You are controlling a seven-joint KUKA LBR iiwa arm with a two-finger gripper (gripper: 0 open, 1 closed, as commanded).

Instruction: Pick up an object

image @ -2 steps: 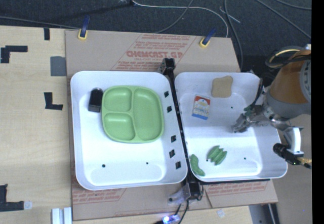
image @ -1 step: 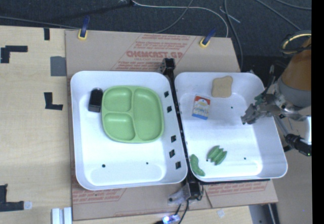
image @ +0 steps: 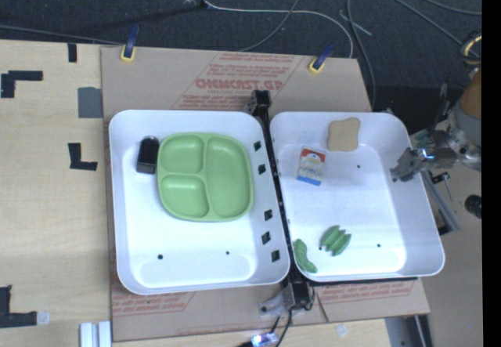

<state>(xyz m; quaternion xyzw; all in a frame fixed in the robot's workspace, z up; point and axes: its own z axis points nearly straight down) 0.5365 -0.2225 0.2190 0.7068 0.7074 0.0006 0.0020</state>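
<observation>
Where bins meet, pepper [image: 304,256] pointing up-left

Right bin [image: 415,204] held a tan bread slice [image: 344,134], small red-and-white carton [image: 311,166], two green pods [image: 335,240] [image: 304,255]. Left bin [image: 125,204]: green divided plate [image: 206,177], black block [image: 148,155].

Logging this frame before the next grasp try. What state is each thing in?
Green divided plate: flat in the left bin, right way up, compartments bare.
Black block: beside the plate's left edge.
Small carton: lying flat in the right bin.
Tan slice: flat, near the far wall.
Pea pods: lying loose.
Gripper: over the right bin's right rim, holding nothing.
</observation>
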